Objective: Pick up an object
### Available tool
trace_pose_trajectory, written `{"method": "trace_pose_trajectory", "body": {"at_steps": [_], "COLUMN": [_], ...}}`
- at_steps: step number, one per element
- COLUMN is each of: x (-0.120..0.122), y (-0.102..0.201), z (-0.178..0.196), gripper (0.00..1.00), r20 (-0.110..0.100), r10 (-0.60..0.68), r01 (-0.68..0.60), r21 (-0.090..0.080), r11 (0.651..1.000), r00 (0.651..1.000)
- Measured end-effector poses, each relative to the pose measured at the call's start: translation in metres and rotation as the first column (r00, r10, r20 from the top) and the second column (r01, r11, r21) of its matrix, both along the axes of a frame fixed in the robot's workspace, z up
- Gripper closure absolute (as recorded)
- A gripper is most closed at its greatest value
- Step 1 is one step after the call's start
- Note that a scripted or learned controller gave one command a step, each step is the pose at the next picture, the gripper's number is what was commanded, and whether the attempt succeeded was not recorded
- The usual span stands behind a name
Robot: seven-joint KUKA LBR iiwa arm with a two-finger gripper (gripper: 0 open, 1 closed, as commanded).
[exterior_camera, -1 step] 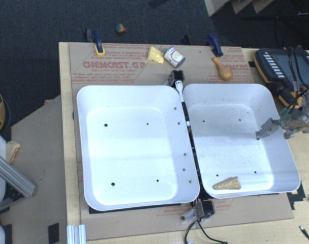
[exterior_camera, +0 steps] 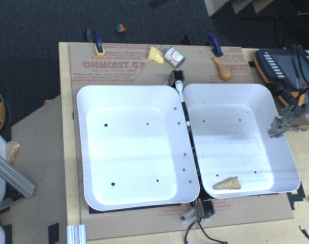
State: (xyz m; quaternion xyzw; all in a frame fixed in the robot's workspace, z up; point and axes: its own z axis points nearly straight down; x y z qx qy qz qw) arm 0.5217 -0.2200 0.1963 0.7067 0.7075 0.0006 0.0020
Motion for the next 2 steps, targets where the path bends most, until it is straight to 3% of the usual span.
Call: {"method": "trace_pose_trajectory", "body": {"at_steps": [1, 2], "x": [-0.018, -0.035], "y": [-0.006, 0.112], "z": [0.136, 0.049], "gripper": [1.00, 1.00], "r20": [0.013, -0.013], "r10": [0.000, 0.010], "r01": [0.001, -0.010], "r21": [-0.006, 0.009], "r11": [1.000, 1.000], "r00": [1.000, 1.000]}}
